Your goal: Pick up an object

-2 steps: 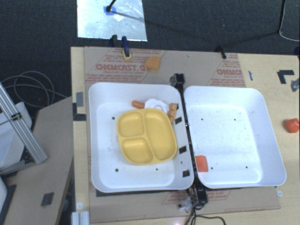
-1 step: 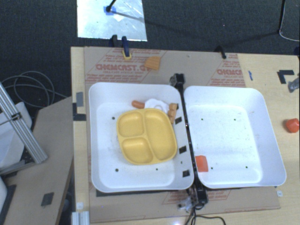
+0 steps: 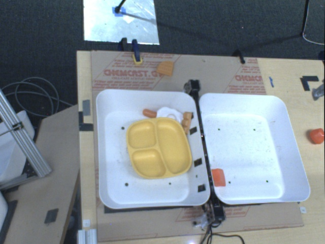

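A yellow divided plate (image 3: 157, 148) lies in the middle of the left bin (image 3: 109, 136). Behind it an orange carrot-like piece (image 3: 149, 113) lies next to a white object (image 3: 169, 114), half hidden by the plate's far rim. A small tan block (image 3: 187, 121) stands at the plate's right rear edge, close to the bin wall. In the right bin (image 3: 292, 151) a small orange-red block (image 3: 218, 177) sits at the front left corner.
On the bench behind the bins lies a tan sponge-like piece (image 3: 165, 68). An orange-red object (image 3: 316, 135) rests on the bench right of the right bin. Black clips (image 3: 193, 86) hold the bins together along the middle seam. A shiny sheet (image 3: 121, 14) lies on the floor beyond.
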### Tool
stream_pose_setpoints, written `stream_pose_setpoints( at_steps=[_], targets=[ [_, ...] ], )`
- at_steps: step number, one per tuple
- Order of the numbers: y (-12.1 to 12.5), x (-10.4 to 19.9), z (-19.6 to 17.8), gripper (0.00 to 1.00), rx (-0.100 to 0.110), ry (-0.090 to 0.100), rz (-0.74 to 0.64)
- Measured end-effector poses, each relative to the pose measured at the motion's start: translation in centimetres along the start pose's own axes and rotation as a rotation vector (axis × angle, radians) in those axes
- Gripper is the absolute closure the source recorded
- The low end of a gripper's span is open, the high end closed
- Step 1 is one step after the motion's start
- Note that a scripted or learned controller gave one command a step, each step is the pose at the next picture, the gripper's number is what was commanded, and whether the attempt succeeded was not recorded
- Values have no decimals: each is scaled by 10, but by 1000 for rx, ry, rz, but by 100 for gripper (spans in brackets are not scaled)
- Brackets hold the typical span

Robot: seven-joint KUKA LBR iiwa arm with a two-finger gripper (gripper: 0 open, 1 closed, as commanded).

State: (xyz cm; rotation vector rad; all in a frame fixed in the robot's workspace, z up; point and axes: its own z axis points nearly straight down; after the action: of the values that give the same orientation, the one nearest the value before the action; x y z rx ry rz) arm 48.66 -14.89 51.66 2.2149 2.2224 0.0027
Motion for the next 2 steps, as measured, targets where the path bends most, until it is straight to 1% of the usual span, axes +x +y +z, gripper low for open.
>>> stream_pose_setpoints(
  at_steps=[2],
  targets=[
    [0,0,0,0,0,0,0]
  ],
)
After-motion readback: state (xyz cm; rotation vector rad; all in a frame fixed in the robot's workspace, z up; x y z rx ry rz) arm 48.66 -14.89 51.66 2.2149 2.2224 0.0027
